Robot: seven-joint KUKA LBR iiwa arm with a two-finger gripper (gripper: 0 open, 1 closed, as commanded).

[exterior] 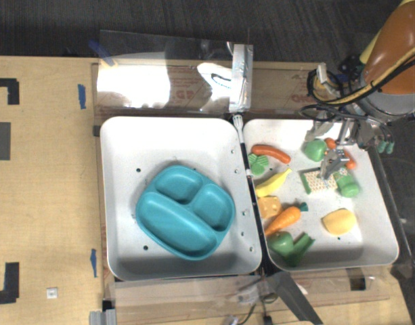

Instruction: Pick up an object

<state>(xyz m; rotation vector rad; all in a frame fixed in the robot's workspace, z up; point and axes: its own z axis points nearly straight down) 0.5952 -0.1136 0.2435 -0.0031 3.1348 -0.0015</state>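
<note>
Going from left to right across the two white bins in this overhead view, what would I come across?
Teal divided plate in the left bin → yellow banana → orange carrot → yellow lemon-like piece, with the robot's hand above the right bin.

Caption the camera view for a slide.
Pincer low over toy food in the right bin; teal divided plate in the left bin.

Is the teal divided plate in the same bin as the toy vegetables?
No. The teal divided plate lies in the left bin, while the toy vegetables lie in the right bin.
</note>
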